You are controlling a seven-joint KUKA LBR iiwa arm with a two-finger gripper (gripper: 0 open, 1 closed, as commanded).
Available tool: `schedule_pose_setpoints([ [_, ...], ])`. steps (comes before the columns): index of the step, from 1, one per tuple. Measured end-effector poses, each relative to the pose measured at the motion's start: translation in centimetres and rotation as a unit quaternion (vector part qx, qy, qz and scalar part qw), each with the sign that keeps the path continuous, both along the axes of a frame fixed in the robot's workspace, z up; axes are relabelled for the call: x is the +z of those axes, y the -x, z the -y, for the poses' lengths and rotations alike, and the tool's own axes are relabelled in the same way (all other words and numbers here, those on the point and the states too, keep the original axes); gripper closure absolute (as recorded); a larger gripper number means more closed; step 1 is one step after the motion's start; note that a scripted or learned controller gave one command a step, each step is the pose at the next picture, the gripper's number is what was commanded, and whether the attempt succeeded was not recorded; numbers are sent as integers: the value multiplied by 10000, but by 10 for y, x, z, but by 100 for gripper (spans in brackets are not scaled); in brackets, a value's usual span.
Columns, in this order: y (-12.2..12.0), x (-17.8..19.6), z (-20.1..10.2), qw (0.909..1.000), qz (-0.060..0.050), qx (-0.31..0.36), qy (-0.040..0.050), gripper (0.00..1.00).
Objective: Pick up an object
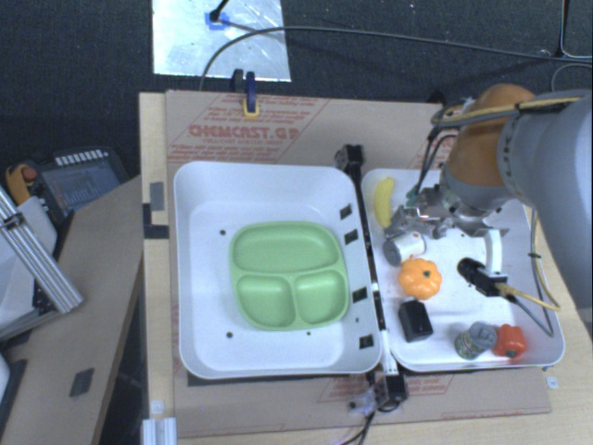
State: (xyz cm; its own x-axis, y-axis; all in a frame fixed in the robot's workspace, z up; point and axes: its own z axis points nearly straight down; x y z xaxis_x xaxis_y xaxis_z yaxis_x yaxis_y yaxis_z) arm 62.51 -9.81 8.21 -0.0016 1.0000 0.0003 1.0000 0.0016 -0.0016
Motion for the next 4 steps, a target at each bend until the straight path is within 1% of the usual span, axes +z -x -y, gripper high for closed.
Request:
schedule_pose_setpoints([
  [1,-2,14,0,10000,27,-3,4,100],
  [2,-8,62,8,10000,42,-10,7,100],
  [3,-13,113,-2,10000,37,17,3,100],
  [4,-14,146,-2,10000,31,19,3,100],
])
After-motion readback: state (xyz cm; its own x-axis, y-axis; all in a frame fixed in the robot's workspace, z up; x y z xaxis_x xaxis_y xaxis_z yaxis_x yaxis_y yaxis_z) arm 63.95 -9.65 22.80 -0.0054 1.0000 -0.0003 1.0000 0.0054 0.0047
